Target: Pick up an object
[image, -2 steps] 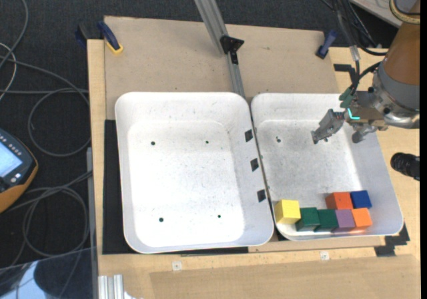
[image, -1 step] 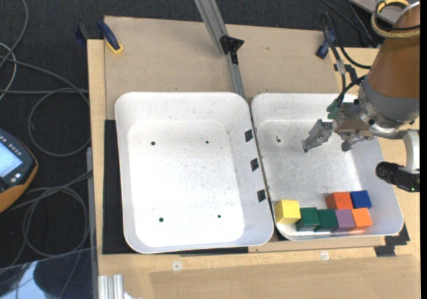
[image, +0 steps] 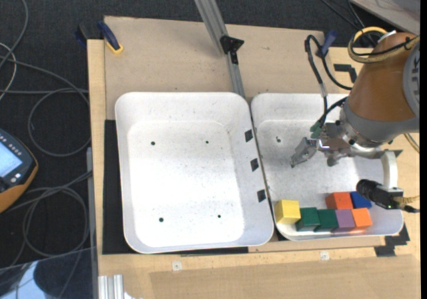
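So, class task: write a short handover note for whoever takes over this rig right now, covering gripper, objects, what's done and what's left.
Gripper: over the bare floor of the right bin, above the blocks, nothing between its fingers.
Objects: coloured blocks clustered at the right bin's near edge, the yellow block leftmost, the green block beside it, others to the right.
Done: nothing picked.
Left: descend on a block, grip, lift.
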